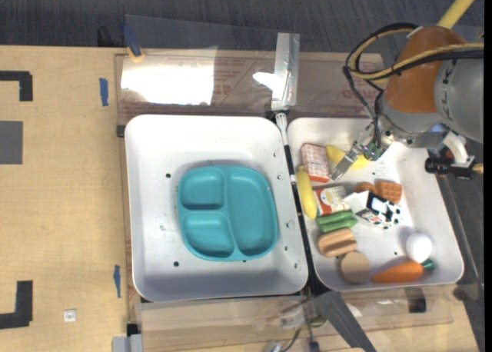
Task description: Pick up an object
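Note:
The right bin (450, 224) holds several toy foods: a pink box (314, 160), a yellow wedge (336, 155), a banana (307, 193), a small orange-and-white carton (332, 199), a green pickle (337, 222), a hot dog (337, 241), a tan round piece (354, 266), a carrot (400, 271), a white egg (419, 247), a black-and-white cow (378, 210) and an orange waffle (387, 188). My gripper (352, 161) hangs low over the bin's upper part, its tip right beside the yellow wedge. Nothing visibly hangs from it.
The left bin (146, 189) holds a teal divided plate (228, 211). A ridge (292, 189) splits the two bins. A clear plastic sheet (200, 74) lies behind the left bin. Black cables (361, 66) loop above the wrist, by the orange band (419, 74).

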Controlling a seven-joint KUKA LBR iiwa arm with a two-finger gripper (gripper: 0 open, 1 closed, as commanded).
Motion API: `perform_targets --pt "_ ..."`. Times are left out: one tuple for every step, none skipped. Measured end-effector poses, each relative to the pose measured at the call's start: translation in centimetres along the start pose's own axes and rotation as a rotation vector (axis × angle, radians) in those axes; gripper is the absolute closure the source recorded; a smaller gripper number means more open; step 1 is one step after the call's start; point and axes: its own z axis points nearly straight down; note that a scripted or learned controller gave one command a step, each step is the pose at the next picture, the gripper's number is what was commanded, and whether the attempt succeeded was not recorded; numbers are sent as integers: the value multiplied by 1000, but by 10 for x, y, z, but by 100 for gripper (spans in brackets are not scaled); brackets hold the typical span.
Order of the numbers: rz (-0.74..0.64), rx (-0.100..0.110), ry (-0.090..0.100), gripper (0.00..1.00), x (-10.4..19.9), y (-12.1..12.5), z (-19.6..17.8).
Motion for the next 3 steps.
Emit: perform_targets --pt "135 5 15 0 -16 -5 -1" --pt "137 -7 -8 0 -38 -14 -65" --pt "-185 -2 -1 0 -29 -7 -48"
